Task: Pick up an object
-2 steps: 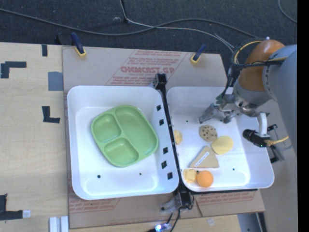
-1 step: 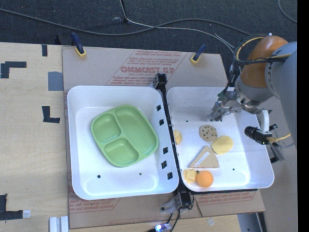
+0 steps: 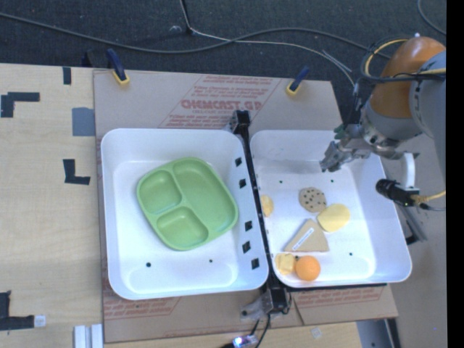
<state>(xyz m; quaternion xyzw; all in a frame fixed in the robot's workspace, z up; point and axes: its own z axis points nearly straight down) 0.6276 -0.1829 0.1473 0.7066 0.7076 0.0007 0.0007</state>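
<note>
Cookie point(image 3: 312, 199), round, tan and dark-speckled, lies flat just below the gripper point(image 3: 332, 160), whose grip state I cannot tell.

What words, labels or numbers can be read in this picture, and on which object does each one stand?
"CHEMCAST GP": red print on the brown cardboard sheet under the two white bins, readable only with some doubt.
Smaller red lines above and below it on the same sheet: too blurred to read.
Faint red print on the cardboard's front edge, below the bins: too small to read.
The green divided plate carries no text.
</note>
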